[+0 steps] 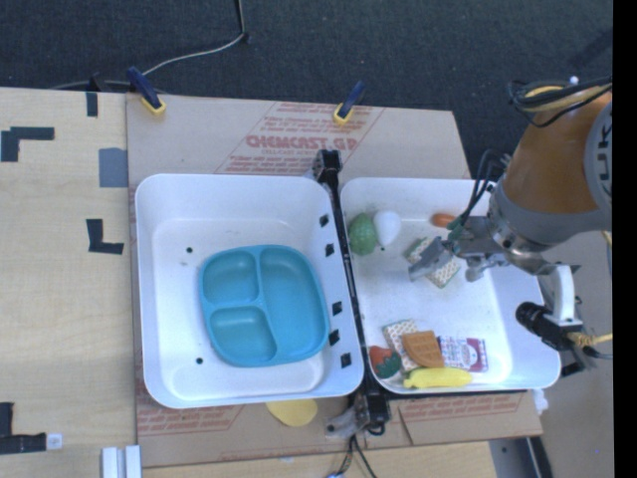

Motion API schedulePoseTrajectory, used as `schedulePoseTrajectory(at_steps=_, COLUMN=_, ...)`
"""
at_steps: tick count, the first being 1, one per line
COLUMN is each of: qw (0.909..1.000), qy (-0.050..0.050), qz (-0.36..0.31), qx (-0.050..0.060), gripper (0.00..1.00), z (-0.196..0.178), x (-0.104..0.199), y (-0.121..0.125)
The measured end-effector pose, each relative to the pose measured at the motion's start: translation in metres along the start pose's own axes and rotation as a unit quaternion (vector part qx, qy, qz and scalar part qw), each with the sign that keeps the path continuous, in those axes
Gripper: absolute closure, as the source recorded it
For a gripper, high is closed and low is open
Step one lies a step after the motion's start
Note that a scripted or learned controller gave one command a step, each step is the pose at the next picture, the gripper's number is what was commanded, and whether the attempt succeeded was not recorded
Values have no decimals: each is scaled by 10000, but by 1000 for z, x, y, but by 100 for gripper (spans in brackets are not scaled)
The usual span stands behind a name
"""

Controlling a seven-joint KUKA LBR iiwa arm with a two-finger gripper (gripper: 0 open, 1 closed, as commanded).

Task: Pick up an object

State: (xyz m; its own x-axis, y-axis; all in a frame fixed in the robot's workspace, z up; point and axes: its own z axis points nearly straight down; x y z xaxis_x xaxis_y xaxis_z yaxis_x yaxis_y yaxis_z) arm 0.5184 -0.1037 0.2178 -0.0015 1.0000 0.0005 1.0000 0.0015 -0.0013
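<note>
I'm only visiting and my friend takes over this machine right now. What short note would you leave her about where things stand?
Gripper: low in the right bin, over a small pale object. I cannot tell whether its fingers are open or shut, or whether it holds anything.
Right bin: green ball and white round object at the far left corner; orange piece near the far wall; cracker-like pieces, a printed packet and a yellow banana-like toy along the near wall.
Left bin: blue divided plate.
Done: no pick confirmed.
Left: grasp and lift one object.
</note>
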Motion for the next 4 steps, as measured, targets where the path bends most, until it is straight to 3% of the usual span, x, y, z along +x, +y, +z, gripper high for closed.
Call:
schedulePoseTrajectory(at_steps=1, qw=10000, qy=2, qz=-1, qx=4, gripper=0, z=34, x=-29, y=65)
schedulePoseTrajectory(at_steps=2, qw=10000, qy=-3, qz=4, qx=14, gripper=0, z=104, x=-52, y=89)
schedulePoseTrajectory(at_steps=3, qw=10000, qy=-1, qz=-1, qx=-14, gripper=0, z=131, x=-63, y=86)
schedulePoseTrajectory(at_steps=4, qw=10000, qy=-21, qz=-3, qx=-35, gripper=100, z=121, x=-64, y=86)
